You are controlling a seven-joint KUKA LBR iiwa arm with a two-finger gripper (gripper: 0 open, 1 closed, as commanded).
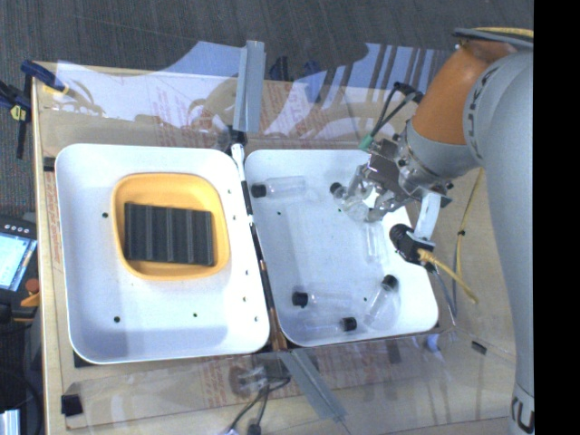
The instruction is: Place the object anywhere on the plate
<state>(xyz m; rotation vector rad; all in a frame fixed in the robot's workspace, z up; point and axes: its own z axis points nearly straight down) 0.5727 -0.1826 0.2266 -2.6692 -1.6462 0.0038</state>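
1. The worktop [136, 383], seen from above at a slant, carries two shallow white bins side by side; I run the grey arm [471, 125] that reaches in from the view's right
2. The left bin [82, 315] holds the plate [170, 190], yellow-rimmed with a dark ribbed centre
3. The right bin [308, 243] holds several clear vials with black caps: one near the top left [276, 188], one near the bottom right corner [381, 299], and others along the bottom edge
4. The gripper [370, 198] sits over the upper right of that bin, above a vial [373, 240]; I cannot tell whether it is open, closed or gripping anything
5. I judge the vials light, stiff, smooth and slippery, prone to rolling and possibly breakable; I would take one across the middle of its body, jaws square to its length
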